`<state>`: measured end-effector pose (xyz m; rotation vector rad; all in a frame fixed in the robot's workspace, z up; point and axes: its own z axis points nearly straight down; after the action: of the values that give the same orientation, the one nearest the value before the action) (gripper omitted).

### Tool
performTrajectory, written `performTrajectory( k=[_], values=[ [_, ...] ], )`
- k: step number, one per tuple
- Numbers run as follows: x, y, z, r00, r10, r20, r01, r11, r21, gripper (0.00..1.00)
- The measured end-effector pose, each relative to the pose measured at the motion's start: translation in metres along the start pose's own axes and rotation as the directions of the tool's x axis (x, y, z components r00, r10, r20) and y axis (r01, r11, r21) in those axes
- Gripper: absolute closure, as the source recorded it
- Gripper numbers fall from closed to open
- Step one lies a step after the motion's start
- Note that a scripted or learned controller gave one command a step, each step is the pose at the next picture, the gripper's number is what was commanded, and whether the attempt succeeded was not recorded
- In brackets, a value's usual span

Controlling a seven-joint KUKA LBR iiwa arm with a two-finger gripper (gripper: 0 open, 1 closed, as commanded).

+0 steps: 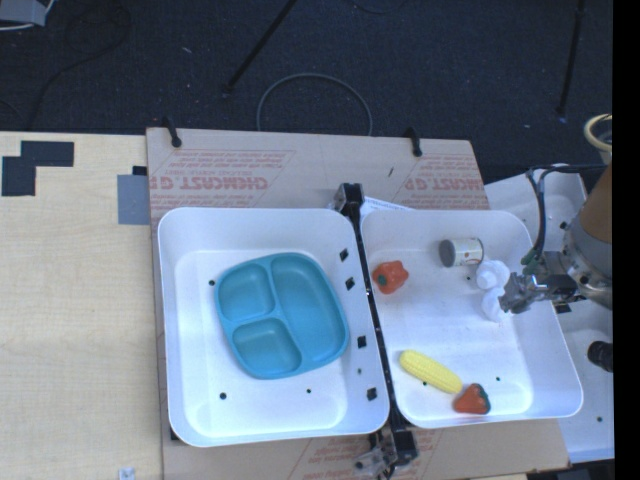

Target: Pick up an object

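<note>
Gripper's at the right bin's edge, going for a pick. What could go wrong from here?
1. The gripper sits right at the right bin's wall; a descent here may clip the rim.
2. The nearest thing is a small white object, white on a white bin, so it may be poorly detected.
3. The corn and strawberry lie close together; picking one may nudge the other.

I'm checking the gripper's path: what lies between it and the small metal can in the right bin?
In the camera view, a crumpled white object lies between the gripper and the metal can.
</note>
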<state>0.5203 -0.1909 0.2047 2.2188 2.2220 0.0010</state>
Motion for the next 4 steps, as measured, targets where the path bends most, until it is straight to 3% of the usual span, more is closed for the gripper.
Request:
performTrajectory(
  k=[1,3,4],
  values=[
    [-0.001,0.001,-0.036,1.0,0.0,0.0,0.0,1.0,0.0,1.0],
    [0.09,0.024,-0.046,1.0,-0.003,-0.003,0.003,1.0,0.003,1.0],
    [0.149,0.036,-0.033,1.0,-0.003,-0.003,0.003,1.0,0.006,1.0]
  ],
)
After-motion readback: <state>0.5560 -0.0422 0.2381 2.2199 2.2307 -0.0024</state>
